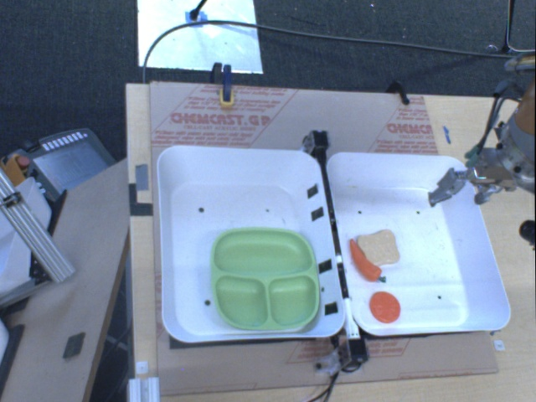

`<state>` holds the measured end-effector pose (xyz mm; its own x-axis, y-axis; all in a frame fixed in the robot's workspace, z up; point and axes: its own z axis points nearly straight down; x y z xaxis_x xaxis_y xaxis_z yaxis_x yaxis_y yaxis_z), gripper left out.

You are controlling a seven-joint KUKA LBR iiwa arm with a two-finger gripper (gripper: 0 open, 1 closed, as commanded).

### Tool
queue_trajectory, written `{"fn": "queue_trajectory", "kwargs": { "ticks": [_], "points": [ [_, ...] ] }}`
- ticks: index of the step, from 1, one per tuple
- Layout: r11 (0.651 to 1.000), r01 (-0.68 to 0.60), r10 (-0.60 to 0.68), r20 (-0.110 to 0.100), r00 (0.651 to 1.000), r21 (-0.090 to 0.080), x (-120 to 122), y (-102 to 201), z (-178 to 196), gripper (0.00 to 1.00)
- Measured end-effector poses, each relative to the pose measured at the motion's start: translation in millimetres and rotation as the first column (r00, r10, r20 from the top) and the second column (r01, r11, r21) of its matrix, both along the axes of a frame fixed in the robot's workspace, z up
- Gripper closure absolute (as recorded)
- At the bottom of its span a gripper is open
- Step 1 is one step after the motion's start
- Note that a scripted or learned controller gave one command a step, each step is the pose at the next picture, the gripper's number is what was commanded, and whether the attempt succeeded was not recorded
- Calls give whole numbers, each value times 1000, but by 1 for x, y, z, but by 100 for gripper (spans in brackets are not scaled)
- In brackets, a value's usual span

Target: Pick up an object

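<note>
While pincer (463,188) hovers apart, carrot (365,262) beside bread (379,245)

A tan bench (469,115) carries a left bin (180,224) and right bin (477,275) side by side.

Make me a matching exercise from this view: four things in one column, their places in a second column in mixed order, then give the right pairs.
Things:
1. green divided plate
2. orange disc
3. slice of bread
4. claw

Places:
A. near the front edge of the right bin
B. in the left bin
C. over the right bin's far right corner
D. in the right bin, touching the toy carrot

Pairs: 1-B, 2-A, 3-D, 4-C
</note>
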<state>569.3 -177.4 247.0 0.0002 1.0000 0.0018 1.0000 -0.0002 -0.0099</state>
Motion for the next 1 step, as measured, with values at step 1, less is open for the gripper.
{"fn": "queue_trajectory", "kwargs": {
  "ticks": [1],
  "points": [
    [1000,-3,3,11,1000,-2,2,1,7,0]
  ]
}}
